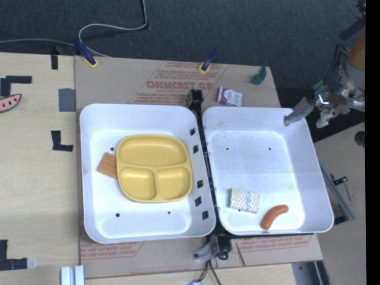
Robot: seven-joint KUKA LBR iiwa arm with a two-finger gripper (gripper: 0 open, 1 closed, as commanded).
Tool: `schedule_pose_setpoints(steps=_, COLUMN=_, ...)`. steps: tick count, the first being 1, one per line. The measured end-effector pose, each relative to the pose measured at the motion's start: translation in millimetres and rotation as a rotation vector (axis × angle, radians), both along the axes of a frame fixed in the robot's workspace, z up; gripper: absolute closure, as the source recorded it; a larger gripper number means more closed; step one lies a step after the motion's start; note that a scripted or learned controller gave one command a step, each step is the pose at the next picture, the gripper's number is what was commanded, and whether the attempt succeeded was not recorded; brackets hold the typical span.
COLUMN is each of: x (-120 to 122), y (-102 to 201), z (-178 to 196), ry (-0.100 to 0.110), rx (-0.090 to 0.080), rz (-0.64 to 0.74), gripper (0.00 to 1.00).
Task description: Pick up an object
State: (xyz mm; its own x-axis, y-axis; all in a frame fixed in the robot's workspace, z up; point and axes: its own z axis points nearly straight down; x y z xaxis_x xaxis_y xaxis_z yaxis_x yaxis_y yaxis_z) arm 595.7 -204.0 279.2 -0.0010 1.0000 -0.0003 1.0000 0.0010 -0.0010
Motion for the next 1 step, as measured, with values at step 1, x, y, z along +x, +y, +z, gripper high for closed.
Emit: schedule_pose_setpoints(steps=1, x=-9.6, y=-19.6, z=-99.4, ry=0.002, rx=0.000, rz=-0.001, gripper=0.00)
